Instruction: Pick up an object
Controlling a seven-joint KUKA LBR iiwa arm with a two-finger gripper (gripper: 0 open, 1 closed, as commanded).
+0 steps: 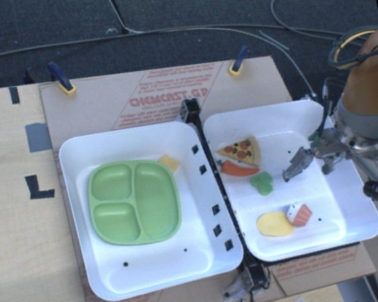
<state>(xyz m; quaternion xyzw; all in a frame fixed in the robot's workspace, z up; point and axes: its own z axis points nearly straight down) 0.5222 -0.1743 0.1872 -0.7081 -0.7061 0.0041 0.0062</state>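
Five small things are seen in the right bin (pixel 354 226): a pizza slice (pixel 240 151), a carrot (pixel 238 168) touching its lower edge, a green piece (pixel 262 183), a yellow piece (pixel 274 224) and a small red-and-white piece (pixel 299 214) touching the yellow one. The gripper (pixel 308 162) is seen over the middle of that bin, reaching in from the right, its fingers spread moderately apart with nothing between them. The green piece is judged the nearest target: it lies just to the camera-left of the fingertips and slightly lower in the view, apart from them, with clear floor on its right side. No long axis can be made out on it; it looks squat and roughly as wide as tall, so no particular wrist turn seems called for. The carrot, by contrast, is laid with its long axis running left to right across the view, tilted slightly down to the right, and the pizza's point is turned toward the upper right. A short shift to the camera-left and a descent are judged to be needed. A green plate (pixel 134 201) and a yellow block (pixel 168 162) are seen in the left bin (pixel 94 272), well apart from the gripper.
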